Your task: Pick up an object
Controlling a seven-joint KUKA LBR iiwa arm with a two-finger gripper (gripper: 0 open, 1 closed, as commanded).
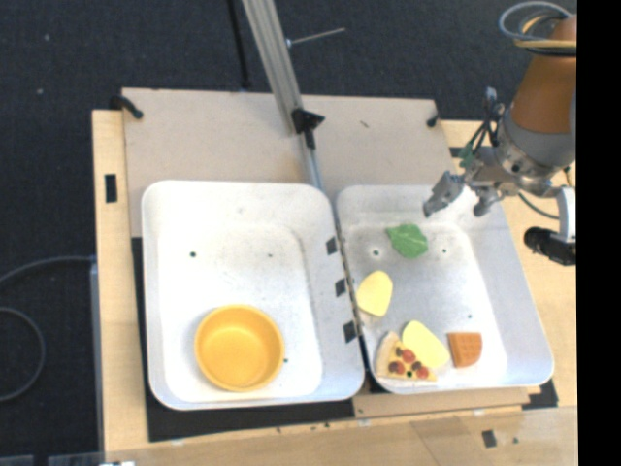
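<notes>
Pizza-slice toy (405, 361) nearest, near edge of right white bin (519, 299). Gripper (459, 195) above far rim, 2 fingers spread, empty, green leaf-shaped toy (408, 240) just beside: likely target.

Single fixed cam, mounted high above the table (116, 260), looking down at a slant, far enough back to frame both bins whole plus dark floor (58, 47) around the table's top and left. Left bin (233, 212) sits left of centre and right bin (505, 289) right of centre, with a slanted metal post (277, 56) rising toward the lens from the far side. Arm (543, 95) enters from frame right, cropped at the edge.
</notes>
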